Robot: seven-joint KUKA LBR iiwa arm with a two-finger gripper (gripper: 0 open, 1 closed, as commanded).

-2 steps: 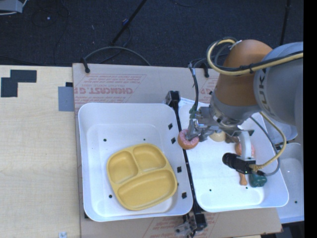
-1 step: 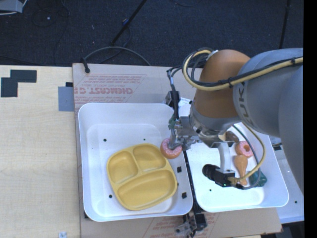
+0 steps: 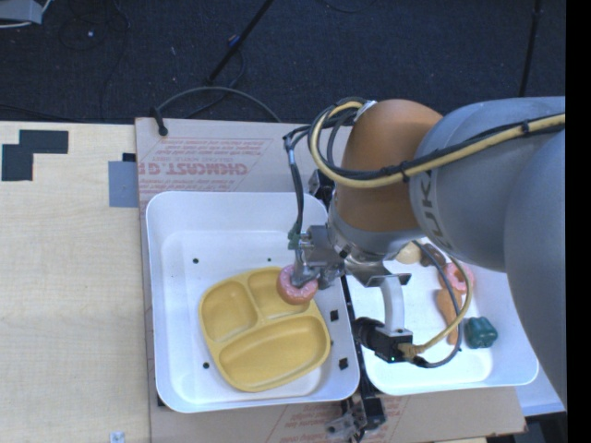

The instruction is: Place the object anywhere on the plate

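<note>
A yellow plate (image 3: 263, 335) with three compartments lies in the left bin (image 3: 175, 247). A pink doughnut-shaped object (image 3: 296, 287) sits at the plate's upper right corner, over the small right compartment. My gripper (image 3: 309, 268) is directly above the doughnut, touching or nearly touching its top edge. The grey arm with its orange band reaches in from the right and covers much of the right bin.
The right bin (image 3: 503, 363) holds a dark green object (image 3: 480, 332), an orange stick-like item (image 3: 447, 305) and a pinkish piece (image 3: 458, 278), partly hidden by the arm. Cardboard lies under both bins. A pale wooden bench top spreads to the left.
</note>
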